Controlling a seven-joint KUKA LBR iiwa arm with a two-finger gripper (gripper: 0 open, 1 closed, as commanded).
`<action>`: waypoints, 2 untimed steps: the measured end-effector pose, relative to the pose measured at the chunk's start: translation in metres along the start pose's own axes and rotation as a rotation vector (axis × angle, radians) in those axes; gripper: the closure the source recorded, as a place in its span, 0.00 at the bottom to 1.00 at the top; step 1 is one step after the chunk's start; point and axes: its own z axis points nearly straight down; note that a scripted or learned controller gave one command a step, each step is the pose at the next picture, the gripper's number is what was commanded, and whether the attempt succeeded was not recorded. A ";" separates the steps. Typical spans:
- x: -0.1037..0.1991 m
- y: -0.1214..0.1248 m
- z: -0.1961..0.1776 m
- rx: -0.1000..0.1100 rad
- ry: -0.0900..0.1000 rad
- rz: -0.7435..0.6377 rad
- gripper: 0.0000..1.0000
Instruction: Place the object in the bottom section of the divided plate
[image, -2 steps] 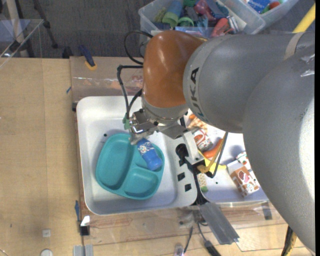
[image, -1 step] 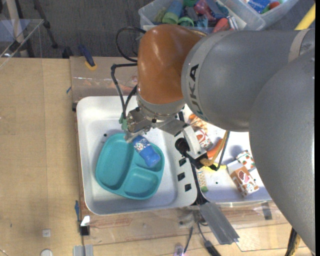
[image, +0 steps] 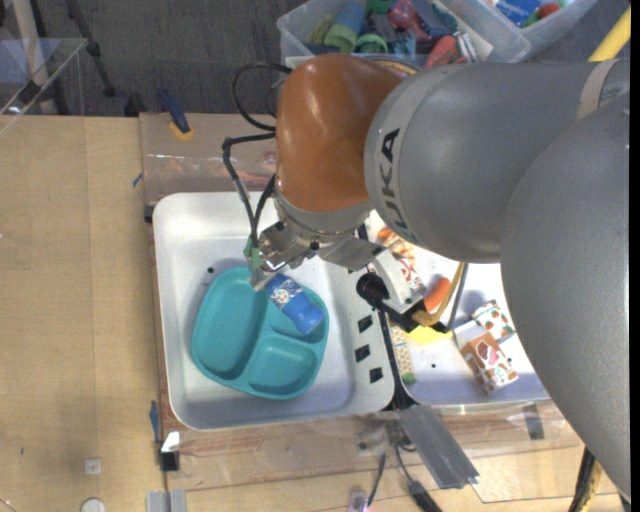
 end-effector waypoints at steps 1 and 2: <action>-0.006 0.013 -0.004 -0.005 -0.002 -0.104 1.00; -0.042 0.016 0.000 -0.006 -0.003 -0.244 1.00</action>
